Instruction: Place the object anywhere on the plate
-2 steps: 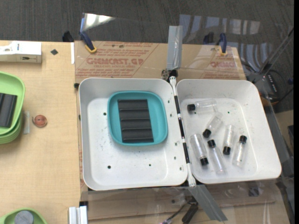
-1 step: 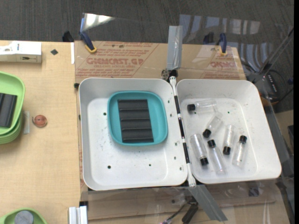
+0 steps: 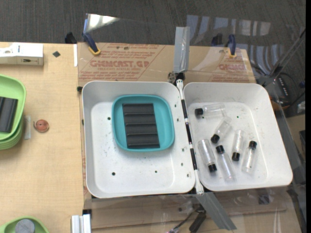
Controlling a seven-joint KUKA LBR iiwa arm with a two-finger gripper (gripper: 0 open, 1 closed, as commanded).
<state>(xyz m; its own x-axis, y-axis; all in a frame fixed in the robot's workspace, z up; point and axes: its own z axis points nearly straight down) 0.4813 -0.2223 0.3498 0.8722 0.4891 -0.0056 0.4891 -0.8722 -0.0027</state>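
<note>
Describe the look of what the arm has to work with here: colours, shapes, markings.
Two shallow white bins with rounded corners sit side by side. The left bin holds a teal rounded-square plate with a dark ribbed insert. The right bin holds several clear vials with black caps, lying scattered.

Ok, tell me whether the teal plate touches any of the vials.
Apart. The camera view shows the teal plate in the left bin and the vials in the right bin, with the bins' rims between them.
</note>
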